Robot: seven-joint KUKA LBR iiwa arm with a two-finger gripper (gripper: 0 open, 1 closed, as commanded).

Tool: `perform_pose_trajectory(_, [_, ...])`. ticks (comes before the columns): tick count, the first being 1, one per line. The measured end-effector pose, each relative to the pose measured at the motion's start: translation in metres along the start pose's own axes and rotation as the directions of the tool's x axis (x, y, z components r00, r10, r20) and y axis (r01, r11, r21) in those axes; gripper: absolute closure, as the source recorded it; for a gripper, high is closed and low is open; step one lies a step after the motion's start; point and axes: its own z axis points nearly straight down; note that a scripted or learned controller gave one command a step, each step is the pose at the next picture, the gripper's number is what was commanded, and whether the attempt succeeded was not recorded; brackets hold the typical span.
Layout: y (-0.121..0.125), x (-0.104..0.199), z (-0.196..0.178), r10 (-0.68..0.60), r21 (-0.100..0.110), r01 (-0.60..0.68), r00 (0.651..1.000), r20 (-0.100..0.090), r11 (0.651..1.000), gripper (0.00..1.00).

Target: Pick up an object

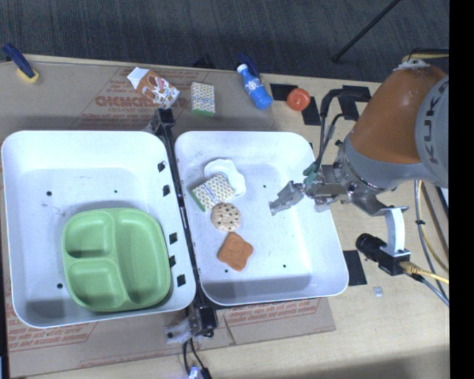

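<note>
Nearest the camera, in the left bin [16, 212], a green tray [114, 257] with three compartments sat toward the front, nothing in it. A black clip strip [178, 212] joined that bin to the right bin [324, 251].

In the right bin, the pieces lay bunched along its left half. An orange toast-like piece [235, 251] was the closest, apart from the rest. Just behind it sat a round speckled cookie [225, 215], touching a green-checked packet [212, 189], which overlapped a white lump [225, 172] at the back. Any of these could serve as the object to be picked.

The end effector [284, 199] hung over the middle of the right bin, well to the right of that cluster, with bare white floor beneath it. It carried nothing; whether it was open or closed I couldn't tell from there. The grey arm [387, 133] reached in over the bin's right rim.

Farther back on the tabletop [79, 85], beyond the bins, lay a crumpled snack bag [152, 88], a small green box [203, 99], a blue bottle [254, 87] on its side and an orange cap [299, 99]. A blue clamp [20, 61] gripped the far left corner.
</note>
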Motion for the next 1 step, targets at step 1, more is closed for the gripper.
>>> perform_pose_trajectory(1, [-0.0305, -0.0082, 0.1509, 0.0, 0.001, 0.0, 1.0, 0.0, 1.0, 0.0])
